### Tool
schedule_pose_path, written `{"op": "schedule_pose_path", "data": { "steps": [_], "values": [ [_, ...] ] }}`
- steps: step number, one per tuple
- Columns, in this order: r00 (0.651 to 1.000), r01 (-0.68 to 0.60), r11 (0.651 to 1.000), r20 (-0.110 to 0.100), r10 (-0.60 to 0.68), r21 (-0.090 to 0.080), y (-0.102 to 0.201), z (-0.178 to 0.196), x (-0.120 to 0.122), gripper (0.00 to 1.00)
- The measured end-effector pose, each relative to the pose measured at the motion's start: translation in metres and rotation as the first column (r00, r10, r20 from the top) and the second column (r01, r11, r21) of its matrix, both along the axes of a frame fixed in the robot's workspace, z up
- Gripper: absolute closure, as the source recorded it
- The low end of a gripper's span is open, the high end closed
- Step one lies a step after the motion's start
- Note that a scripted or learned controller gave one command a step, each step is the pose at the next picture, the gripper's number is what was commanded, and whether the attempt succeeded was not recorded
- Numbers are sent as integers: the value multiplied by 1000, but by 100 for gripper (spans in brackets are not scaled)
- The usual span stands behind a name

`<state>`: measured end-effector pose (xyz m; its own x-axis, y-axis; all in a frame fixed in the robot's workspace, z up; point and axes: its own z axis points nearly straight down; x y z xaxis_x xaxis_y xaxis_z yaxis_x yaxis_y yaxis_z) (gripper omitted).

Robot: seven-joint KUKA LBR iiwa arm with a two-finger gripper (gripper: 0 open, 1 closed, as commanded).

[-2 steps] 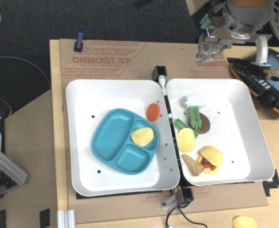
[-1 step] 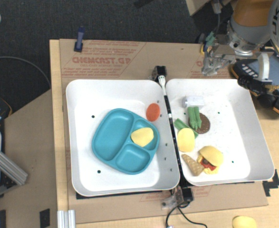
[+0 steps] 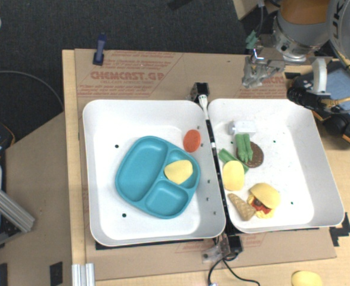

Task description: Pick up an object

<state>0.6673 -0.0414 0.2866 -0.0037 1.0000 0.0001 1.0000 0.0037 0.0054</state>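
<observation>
The pincer point(image 3: 259, 76) hangs above the far rim of the right bin point(image 3: 300, 115), beyond the toys and clear of all of them; whether it is released or clenched cannot be told from this angle, and nothing is seen gripped in it. The grey arm point(image 3: 306, 11), with its orange band, reaches in from the upper right. Every candidate object lies where it can be taken. In the right bin a yellow lemon-like piece point(image 3: 233, 175) sits near the inner wall, with green bean pods point(image 3: 242, 146) and a brown disc point(image 3: 256, 155) just beyond it, a small white piece point(image 3: 243, 127) further back, and a toy burger point(image 3: 264, 198) beside a tan wedge point(image 3: 242, 206) at the near end. In the left bin point(image 3: 103, 136) a teal divided plate point(image 3: 154, 176) carries a pale yellow piece point(image 3: 178, 171) in one compartment, and an orange-red piece point(image 3: 192, 140) rests just off the plate's far corner. Both bins stand on the counter point(image 3: 133, 73). Judged from this, the pick has not begun: no object is lifted and none is touched. What remains appears to be the whole job, namely choosing a target, descending into a bin, closing on it and raising it.
</observation>
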Motion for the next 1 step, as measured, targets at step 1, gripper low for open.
{"op": "schedule_pose_path", "data": {
  "steps": [1],
  "values": [
    [1000, 5, 1000, -8, -5, 0, -1, -6, -20, 100]
  ]
}}
